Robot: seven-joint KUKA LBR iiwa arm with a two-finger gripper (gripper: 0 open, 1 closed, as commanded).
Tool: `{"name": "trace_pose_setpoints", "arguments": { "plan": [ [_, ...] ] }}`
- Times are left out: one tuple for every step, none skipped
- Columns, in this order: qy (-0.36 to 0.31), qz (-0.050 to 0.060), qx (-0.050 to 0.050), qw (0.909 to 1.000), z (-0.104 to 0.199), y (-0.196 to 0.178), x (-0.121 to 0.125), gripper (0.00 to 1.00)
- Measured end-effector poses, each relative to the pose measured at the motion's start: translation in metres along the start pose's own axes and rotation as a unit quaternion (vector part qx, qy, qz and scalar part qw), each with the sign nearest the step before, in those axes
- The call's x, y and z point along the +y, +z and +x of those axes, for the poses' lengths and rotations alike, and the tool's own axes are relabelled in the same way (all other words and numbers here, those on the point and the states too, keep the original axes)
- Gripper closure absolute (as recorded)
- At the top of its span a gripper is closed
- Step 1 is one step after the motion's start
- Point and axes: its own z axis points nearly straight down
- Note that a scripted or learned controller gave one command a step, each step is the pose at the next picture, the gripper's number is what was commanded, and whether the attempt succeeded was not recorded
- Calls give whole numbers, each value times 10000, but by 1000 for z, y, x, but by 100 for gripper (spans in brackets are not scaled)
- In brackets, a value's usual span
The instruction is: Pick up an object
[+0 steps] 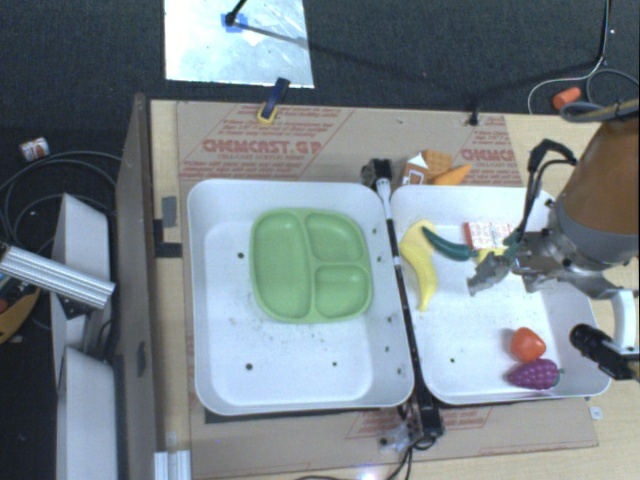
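Over the right bin (470, 388), the hand (485, 276), grip state indeterminate, approaches; next, descend onto the banana (422, 268).

A brown board (330, 138) printed with red lettering lies under two white bins. The left bin (225, 368) holds a green divided plate (307, 266) with three compartments, set near its middle. A yellow and blue clip (272, 102) sits on the board's far edge. Beyond it, a shiny silver sheet (200, 28) lies on the dark floor with a small blue piece (233, 22) on it. At the left, black cables (30, 203) loop beside a white box (85, 238) and a ribbed metal bar (55, 275). An orange thing (440, 168) rests on the board behind the right bin (460, 368).
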Motion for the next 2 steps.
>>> {"name": "trace_pose_setpoints", "arguments": {
  "plan": [
    [34, 41, -2, 10000, -47, 158, 3, 0],
    [-13, -58, -24, 10000, -71, 128, 98, 0]
  ]
}}
